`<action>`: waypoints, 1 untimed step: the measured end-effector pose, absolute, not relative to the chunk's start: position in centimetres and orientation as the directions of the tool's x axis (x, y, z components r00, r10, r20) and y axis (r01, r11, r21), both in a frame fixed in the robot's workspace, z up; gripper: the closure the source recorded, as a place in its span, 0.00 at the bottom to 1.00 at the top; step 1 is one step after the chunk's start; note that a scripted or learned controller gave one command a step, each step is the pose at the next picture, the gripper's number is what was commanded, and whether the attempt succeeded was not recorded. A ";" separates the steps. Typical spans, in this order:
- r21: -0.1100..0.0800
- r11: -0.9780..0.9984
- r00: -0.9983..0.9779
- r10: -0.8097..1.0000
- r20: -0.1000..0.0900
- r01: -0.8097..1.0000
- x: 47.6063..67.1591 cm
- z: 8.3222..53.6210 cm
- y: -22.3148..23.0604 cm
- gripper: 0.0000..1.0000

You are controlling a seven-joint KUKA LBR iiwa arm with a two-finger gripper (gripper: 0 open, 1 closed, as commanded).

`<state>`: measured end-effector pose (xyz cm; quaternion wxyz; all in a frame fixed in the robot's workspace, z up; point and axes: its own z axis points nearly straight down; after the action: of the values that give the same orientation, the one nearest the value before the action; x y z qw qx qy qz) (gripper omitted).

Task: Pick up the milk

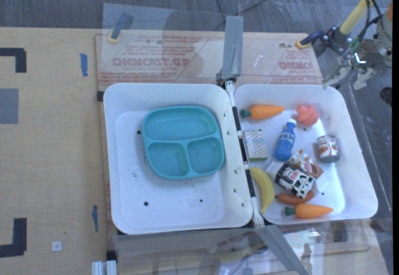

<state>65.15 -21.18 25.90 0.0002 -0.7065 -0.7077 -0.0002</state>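
Milk carton (295,181), cow-patterned, lies tipped at five o'clock in the right bin (356,161) beside banana (264,188); judged light, stiff, graspable across flat sides; gripper (346,68) state indeterminate.

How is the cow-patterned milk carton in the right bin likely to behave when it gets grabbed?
The milk carton looks like a small boxy toy, so probably stiff and light. It lies tilted on its side, touching a banana and a carrot, so it may slide or pivot and nudge them. Its flat faces suggest it won't roll.
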 end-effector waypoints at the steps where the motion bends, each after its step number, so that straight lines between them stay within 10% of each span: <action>1: 0.001 0.188 -0.188 0.982 -0.001 0.982 60.6 16.2 -22.3 0.00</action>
<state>60.60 -22.31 16.24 -0.0004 -0.6371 -0.7708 -0.0001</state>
